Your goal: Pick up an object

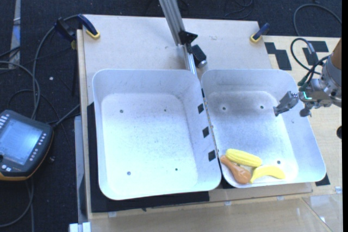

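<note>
Heaped against the right bin's (312,141) near rim: banana (268,173), corn (243,157), carrot (237,170), all touching. Farther back, over the same bin's right wall, gripper (294,104), well apart from the pile, carrying nothing; parted or clenched, cannot tell. Likely trouble: crowding against the rim, so a descent could clip the wall or nudge neighbours and slip off.

1. Both bins are white; the left bin (147,133) and right bin (255,117) are speckled with dark scuffs.
2. In the right bin's near corner lie a yellow corn cob (243,157), a yellow banana (268,173) and an orange carrot (237,170).
3. The bench (163,41) is pale tan, with yellow clamps (92,34) at its far corners.
</note>
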`<control>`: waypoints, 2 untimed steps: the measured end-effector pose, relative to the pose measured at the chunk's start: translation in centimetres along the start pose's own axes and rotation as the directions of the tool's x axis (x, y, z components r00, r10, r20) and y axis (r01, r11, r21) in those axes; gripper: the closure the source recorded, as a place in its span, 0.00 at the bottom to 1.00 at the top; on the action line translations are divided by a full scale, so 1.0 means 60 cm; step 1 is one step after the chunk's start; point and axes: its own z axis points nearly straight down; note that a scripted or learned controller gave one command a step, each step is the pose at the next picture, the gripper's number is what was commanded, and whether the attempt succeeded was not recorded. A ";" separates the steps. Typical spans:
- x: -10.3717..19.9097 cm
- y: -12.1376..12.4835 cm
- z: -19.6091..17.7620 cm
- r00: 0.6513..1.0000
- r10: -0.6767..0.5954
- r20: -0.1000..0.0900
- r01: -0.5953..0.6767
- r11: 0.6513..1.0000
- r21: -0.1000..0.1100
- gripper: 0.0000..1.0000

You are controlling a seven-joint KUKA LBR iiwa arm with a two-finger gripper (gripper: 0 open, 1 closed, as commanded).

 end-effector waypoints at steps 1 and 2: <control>0.000 0.000 0.000 1.000 0.000 0.000 0.000 1.000 0.000 0.00; 0.005 0.009 0.101 1.000 0.000 -0.001 0.000 1.000 0.005 0.00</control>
